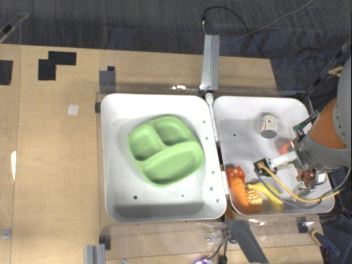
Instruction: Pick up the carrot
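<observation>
Roughly, we count two white bins: left bin [113, 164] with one green divided plate [166, 149]; right bin [242, 114] with one carrot [238, 191], one pale can [268, 125] and one yellow item [268, 196]. The carrot is stubby and orange, in the right bin's near-left corner. The arm enters from the right, with the gripper [307, 179] low over that bin; we cannot tell its grip.

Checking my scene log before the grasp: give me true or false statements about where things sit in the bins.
The green plate lies in the left bin. True.
The carrot lies on the green plate. False: it lies in the right bin, near its front left corner.
A small pale can shares the carrot's bin. True.
The gripper is above the green plate. False: it is over the right bin, apart from the carrot.
</observation>
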You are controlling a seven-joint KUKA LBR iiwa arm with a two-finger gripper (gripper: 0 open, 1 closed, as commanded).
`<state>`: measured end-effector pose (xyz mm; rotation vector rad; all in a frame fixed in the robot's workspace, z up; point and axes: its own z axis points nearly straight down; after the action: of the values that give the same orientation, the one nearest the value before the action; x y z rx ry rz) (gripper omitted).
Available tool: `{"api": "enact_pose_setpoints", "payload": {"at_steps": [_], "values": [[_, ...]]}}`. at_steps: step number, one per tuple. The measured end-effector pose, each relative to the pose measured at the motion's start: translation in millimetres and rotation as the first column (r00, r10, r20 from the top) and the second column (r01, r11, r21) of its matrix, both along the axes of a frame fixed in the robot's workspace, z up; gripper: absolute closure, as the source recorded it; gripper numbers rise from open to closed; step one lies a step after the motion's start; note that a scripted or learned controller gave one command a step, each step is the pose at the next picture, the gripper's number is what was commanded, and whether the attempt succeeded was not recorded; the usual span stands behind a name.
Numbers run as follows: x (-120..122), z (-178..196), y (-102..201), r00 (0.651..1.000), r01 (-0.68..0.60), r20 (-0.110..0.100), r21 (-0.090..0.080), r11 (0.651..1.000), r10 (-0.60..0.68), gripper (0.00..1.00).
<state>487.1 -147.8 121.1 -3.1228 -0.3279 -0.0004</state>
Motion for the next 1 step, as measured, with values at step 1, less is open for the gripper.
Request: {"api": "enact_pose_setpoints", "payload": {"at_steps": [1], "values": [[0.0,0.0,0.1,1.000,0.000,0.000,0.000,1.000,0.000,0.00]]}}
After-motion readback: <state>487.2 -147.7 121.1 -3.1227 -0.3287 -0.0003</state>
